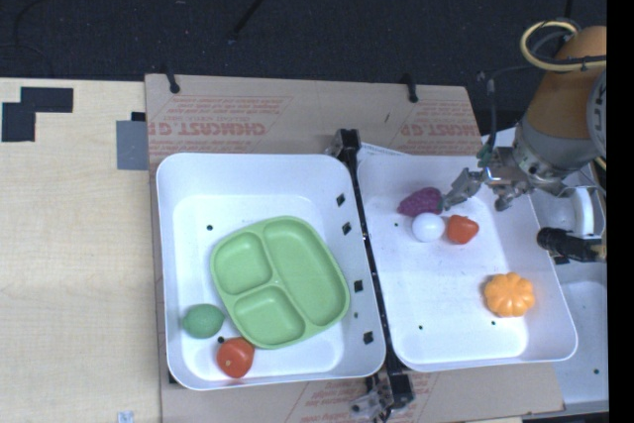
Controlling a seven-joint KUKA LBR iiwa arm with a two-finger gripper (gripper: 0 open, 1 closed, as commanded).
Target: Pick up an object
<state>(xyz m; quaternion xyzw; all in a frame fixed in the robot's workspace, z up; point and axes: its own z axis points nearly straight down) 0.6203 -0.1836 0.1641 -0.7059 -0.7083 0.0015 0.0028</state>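
Two white bins with toy food; the arm's gripper is over the right bin's far right corner.

In the left shallow white bin (pixel 188 203) lie a round green ball (pixel 203 320), a red tomato-like ball (pixel 235 357) and a green three-compartment plastic tray (pixel 278 281). In the right shallow white bin (pixel 446 332) a purple lumpy piece (pixel 421 202), a small white ball (pixel 428 227) and a red rounded piece (pixel 461 230) cluster together; an orange pumpkin-shaped toy (pixel 509 294) lies apart, nearer the front. The gripper (pixel 485 188) hovers by the red piece, fingers spread open, holding nothing.
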